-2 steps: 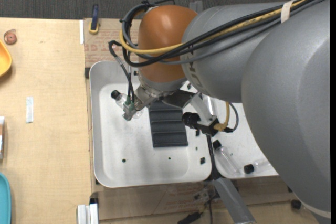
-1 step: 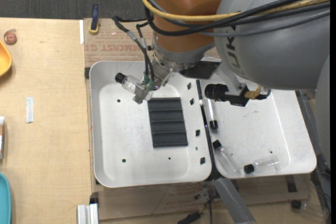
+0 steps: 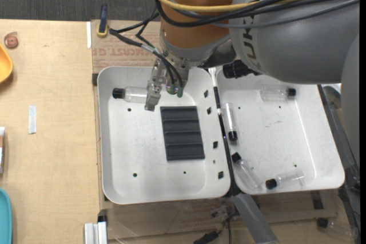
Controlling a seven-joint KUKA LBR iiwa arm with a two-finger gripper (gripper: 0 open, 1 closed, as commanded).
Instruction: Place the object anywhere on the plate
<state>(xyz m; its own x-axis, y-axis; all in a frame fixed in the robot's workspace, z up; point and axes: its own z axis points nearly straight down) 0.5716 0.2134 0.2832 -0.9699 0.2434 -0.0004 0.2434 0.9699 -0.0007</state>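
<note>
**Item record: left bin, tube and ribbed plate**

- Gripper: is hanging over the upper part of the left bin, under the orange band of the arm. It cannot be told whether it is open or closed.
- Clear tube with black cap: is lying flat in the upper left of the left bin, cap pointing left. Its clear end is reaching the gripper; a grip cannot be made out.
- Black ribbed plate: is lying flat at the middle of the left bin, just below the gripper and apart from the tube, bearing nothing.
- Right bin: is holding four similar capped tubes:
  - one near the upper edge
  - one along the left wall
  - two near the lower left corner and
- Wooden bench top: is showing at the left of the frame.
</note>
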